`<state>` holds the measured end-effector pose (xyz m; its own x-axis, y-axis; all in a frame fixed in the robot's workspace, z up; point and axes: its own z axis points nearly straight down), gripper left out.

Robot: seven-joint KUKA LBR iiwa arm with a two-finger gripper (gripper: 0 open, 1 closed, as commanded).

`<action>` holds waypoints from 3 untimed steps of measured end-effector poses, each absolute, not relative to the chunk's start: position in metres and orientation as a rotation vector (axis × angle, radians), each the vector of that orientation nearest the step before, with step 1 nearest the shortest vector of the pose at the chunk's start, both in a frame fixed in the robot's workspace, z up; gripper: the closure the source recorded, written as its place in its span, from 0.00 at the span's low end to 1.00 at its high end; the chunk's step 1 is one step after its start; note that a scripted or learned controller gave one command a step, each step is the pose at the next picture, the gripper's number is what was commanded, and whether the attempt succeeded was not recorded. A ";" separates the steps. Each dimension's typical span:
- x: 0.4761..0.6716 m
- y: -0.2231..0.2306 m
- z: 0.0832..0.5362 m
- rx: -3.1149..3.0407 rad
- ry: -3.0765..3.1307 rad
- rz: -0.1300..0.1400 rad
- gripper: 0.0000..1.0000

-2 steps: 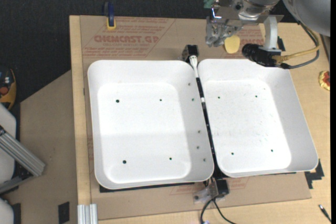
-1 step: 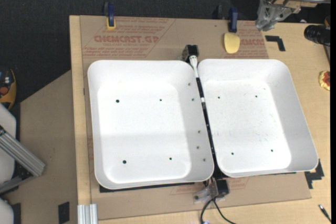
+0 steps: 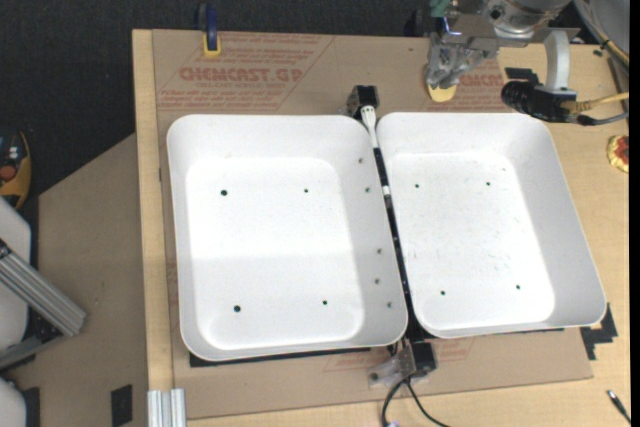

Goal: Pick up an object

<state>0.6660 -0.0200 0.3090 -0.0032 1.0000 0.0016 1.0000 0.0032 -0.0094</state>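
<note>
My gripper [image 3: 444, 85] hangs over the cardboard just beyond the far left corner of the right bin [image 3: 560, 215]. A small pale yellow object [image 3: 441, 93] shows at its fingertips, pinched between the two metal fingers [image 3: 436, 73], and the gripper is shut on it. The object sits above the board, outside both bins. The left bin [image 3: 185, 215] lies well to the left of the gripper.
A black clip [image 3: 362, 100] sits at the far end of the seam between the bins, with another clip [image 3: 415, 358] at the near end. A blue and yellow clamp [image 3: 209, 30] holds the board's far left edge. A reddish item [image 3: 620, 152] lies at the right edge.
</note>
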 end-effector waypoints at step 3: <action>0.667 -0.052 0.347 -2.237 -2.220 -0.006 1.00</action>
